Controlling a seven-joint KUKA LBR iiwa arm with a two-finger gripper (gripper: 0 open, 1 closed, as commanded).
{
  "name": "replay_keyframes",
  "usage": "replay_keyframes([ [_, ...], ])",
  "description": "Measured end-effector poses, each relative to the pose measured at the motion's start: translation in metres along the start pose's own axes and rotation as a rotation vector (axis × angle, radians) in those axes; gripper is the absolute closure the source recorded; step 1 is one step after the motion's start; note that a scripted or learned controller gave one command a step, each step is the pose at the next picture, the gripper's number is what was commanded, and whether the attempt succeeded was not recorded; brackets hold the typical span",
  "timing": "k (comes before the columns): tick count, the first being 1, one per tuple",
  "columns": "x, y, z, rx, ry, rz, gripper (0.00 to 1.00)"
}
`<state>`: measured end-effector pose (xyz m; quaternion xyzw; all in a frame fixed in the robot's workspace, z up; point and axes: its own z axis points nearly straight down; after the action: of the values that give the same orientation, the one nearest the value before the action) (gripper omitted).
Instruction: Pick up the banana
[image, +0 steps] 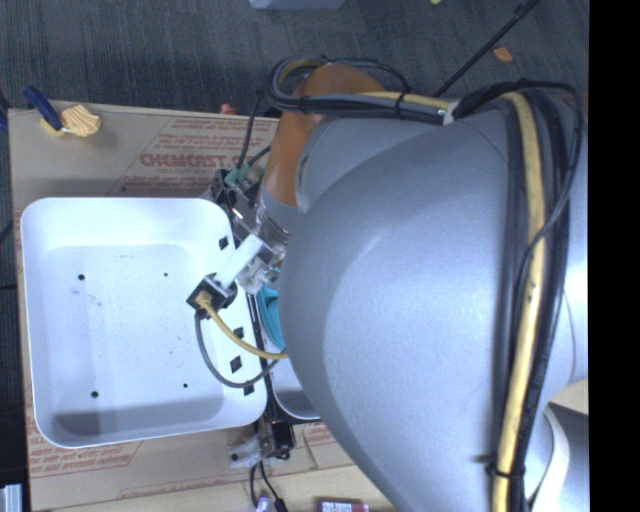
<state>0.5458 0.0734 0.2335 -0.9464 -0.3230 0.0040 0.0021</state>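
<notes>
A: Where is the arm sitting?

B: Its big grey body covers most of the right half of the picture, with the orange band showing near the top and yellow and black cables running along it. It hangs over the second bin, of which just a curved bit of rim peeks out below the arm.

A: And the gripper?

B: The wrist end, with the gripper, points toward the seam between the two bins, over the right wall of the left white bin. A small black and yellow connector with a looped grey cable hangs just left of it. Whether it is parted or closed I cannot tell; the wrist hides it, and I see nothing in its hold.

A: The banana?

B: I cannot make it out. Just right of the gripper, tucked under the arm, there is a sliver of something teal, too little to name.

A: Anything else?

B: Far up and to the left of the gripper, on the cardboard outside the bin, lies a small yellowish item with a blue handle.
</notes>
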Motion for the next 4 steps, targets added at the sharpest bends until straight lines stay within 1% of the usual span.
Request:
replay_keyframes([
  [1,0.001,-0.001,-0.010,0.006,-0.003,-0.009,1.00],
  [2,0.045,-0.055,0.048,-0.002,0.002,0.451,1.00],
  [3,-0.040,-0.028,-0.008,0.001,0.003,0.453,1.00],
  [4,-0.018,-0.092,0.032,-0.001,0.001,0.444,1.00],
])
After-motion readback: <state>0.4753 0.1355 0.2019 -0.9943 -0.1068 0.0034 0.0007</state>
